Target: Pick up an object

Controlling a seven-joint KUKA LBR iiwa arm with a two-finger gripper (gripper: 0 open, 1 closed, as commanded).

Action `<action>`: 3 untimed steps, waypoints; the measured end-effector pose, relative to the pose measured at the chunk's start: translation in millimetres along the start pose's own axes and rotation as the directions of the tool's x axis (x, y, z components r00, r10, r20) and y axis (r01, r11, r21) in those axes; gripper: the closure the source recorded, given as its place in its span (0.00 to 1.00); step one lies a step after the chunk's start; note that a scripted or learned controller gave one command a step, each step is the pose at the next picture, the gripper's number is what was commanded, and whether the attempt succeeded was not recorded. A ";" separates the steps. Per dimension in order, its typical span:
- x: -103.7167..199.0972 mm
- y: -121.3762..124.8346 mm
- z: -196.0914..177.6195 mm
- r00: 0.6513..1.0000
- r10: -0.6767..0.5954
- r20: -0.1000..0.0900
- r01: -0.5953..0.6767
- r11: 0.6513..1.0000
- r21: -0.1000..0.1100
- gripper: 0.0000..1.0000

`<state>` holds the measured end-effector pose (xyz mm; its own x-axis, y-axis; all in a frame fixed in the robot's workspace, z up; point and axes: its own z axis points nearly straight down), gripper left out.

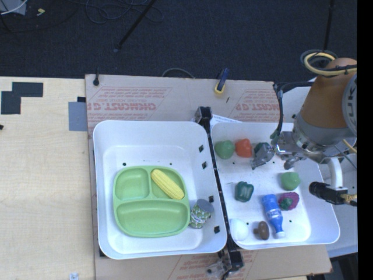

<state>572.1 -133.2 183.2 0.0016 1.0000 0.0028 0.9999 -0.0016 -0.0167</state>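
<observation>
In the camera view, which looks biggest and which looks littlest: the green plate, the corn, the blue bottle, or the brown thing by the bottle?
1. green plate, by far the biggest
2. blue bottle and corn, too alike in length to rank
3. brown thing, the littlest

Looking down with you now: two bins side by side, the left bin (105, 156) holding a divided plate (148, 217), with a corn cob (168, 184) lying in its upper-right compartment. Just off the plate's right edge sits a crumpled wrapper (200, 213). In the right bin (329, 226), the gripper (263, 154) hangs over the back, a tomato (243, 148) just left of it; nearer you, a bottle (272, 213) lies beside a small stone (261, 230).
</observation>
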 end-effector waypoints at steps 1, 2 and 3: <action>-0.1 2.9 -8.0 1.000 -0.002 0.001 0.002 1.000 -0.013 0.00; 2.4 -6.2 40.9 1.000 -0.002 0.001 0.002 1.000 -0.009 0.00; 4.2 -6.6 94.9 1.000 -0.002 0.001 0.002 1.000 -0.009 0.00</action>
<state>563.9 -128.7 88.4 0.0001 1.0000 0.0022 1.0000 -0.0001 -0.0080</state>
